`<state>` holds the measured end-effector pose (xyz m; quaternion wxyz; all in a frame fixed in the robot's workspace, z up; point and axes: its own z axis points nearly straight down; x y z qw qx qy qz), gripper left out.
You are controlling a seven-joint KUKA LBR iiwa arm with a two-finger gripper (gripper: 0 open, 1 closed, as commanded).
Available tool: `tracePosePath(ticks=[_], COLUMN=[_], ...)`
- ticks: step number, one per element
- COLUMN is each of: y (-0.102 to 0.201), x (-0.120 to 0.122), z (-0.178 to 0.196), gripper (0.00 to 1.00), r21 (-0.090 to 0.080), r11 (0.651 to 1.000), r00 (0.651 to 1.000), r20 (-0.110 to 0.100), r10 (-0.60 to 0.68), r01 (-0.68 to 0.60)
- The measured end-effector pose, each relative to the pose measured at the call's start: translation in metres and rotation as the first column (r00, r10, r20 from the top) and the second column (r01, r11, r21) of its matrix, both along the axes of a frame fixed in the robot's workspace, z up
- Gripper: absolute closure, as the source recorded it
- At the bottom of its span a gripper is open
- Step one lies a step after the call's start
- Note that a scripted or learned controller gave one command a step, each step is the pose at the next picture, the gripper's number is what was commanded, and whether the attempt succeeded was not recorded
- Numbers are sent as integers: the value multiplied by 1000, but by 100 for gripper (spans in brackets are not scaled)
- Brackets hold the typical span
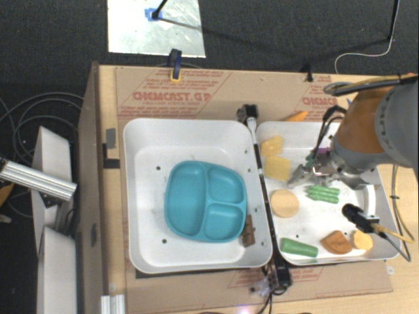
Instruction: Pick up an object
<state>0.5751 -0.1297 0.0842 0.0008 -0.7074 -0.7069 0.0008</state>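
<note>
the grey arm's two-finger gripper (308, 172) hovered in the right white bin (380, 257), finger spread impossible to tell. a pale yellow block (277, 168) sat just left of the fingers, green ridged piece (323, 193) just below-right.

The bench (196, 90) is a tan board printed with red lettering, and it carries two shallow white bins set side by side, their inner walls touching. The left bin (141, 142) sits nearer the bench's left edge; the right bin (380, 257) lies just beside it, toward the arm. Behind the left bin, at the bench's far edge, a small blue and yellow clamp (175, 66) grips the board. A black clip (249, 114) sits where the two bins meet at the back.
</note>
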Motion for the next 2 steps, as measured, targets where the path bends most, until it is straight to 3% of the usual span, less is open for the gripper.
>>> tracePosePath(ticks=[1,2], y=[-37,-35], x=[-93,-30], z=[0,1], gripper=[0,0], r21=[1,-1], r11=[1000,1000], r00=[1000,1000], r20=[-4,7], r10=[-5,6], r01=[5,-6])
